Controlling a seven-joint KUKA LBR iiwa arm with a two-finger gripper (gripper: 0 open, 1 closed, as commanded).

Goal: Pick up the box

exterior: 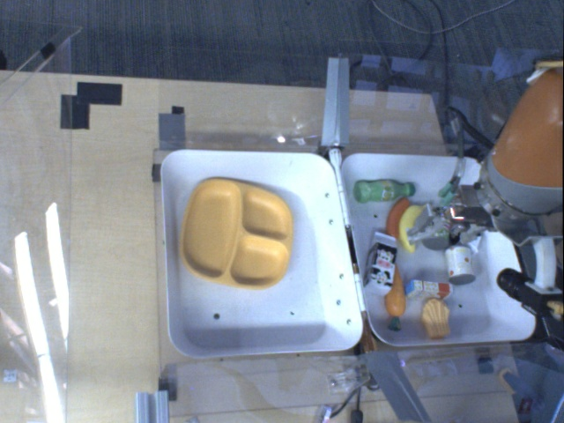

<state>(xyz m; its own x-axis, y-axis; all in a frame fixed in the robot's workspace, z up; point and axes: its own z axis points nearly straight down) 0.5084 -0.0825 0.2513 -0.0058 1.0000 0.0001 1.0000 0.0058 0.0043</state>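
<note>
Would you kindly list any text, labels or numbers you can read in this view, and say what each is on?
No text here can be read.
The small black and white box carries print, too blurred to read.
The red, white and blue packet has a label, too small to read.
The green bottle shows no legible label.

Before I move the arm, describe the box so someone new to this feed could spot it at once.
Find the right-hand white bin, the one crowded with small items. Along its left wall, below the green bottle and just above the orange carrot, lies the box. It is the only flat, rectangular, black-and-white printed item among rounded toy foods.
</note>
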